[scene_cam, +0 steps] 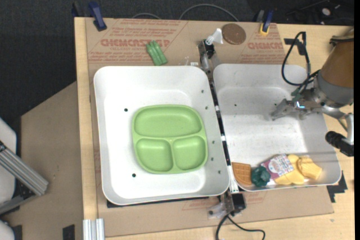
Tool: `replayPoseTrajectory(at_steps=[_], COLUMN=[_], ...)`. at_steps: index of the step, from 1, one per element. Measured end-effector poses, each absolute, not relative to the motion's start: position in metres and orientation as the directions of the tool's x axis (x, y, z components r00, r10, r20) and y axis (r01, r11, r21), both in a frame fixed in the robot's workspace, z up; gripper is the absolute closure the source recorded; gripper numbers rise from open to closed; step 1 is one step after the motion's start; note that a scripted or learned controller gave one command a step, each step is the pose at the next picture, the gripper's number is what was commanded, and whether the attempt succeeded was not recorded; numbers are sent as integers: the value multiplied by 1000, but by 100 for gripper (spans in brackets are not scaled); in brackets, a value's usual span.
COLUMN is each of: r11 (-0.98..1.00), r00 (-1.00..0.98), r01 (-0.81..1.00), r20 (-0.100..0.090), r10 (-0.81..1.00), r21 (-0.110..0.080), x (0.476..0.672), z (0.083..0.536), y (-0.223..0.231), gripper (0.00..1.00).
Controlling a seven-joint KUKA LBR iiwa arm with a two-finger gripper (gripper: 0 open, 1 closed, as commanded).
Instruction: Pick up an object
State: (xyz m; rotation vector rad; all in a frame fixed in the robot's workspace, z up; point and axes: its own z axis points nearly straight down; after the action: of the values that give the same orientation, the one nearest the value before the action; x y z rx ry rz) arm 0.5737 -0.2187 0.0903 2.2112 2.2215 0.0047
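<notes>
Small objects (279, 170) cluster along the lower edge of the right bin (247, 121) at lower right. The green divided tray (169, 138) sits centred in the left bin (112, 121). Farther up at right, the gripper (284, 108) hovers over the right bin floor, fingers apart, gripping nothing.

Cardboard-topped bench (129, 36) w/ two white bins (107, 121), green clip (157, 53).
</notes>
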Motion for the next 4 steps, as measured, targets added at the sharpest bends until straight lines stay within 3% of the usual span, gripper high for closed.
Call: replayPoseTrajectory(at_steps=[1,2,3,4], r11=[-2,-1,-1,0], r00=[2,1,1,0], r01=[1000,1000,1000,1000], r20=[-5,4,-2,-3], r10=[1000,1000,1000,1000], r21=[9,-9,3,5], x=[537,522,497,498], z=[199,88,150,157], y=[-225,-220,-219,-219], gripper=[0,0,0,100])
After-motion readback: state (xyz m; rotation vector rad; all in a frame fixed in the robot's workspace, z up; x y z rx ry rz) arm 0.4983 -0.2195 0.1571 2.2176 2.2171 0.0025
